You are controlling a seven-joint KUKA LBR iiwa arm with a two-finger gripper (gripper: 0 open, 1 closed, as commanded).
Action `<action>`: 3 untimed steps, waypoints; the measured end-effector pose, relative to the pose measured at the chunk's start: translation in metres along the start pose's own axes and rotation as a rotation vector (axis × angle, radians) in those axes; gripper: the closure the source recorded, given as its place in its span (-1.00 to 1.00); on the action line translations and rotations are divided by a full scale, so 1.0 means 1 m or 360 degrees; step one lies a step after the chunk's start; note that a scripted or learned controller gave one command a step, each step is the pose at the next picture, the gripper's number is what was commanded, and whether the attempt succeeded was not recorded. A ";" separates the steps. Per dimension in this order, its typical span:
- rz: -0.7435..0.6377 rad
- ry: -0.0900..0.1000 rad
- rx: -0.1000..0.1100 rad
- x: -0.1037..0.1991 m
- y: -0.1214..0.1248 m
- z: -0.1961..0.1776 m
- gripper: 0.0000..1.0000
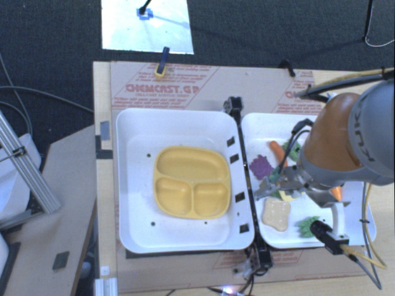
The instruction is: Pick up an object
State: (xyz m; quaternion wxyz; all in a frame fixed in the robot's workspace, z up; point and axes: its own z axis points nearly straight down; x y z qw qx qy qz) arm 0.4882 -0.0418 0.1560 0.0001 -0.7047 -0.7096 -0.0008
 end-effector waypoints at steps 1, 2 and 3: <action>0.0012 -0.0005 -0.0004 -0.047 0.047 0.044 -1.00; 0.0006 -0.0001 -0.0006 -0.030 -0.002 -0.032 -1.00; 0.0016 0.0000 0.0001 -0.055 -0.002 0.075 -1.00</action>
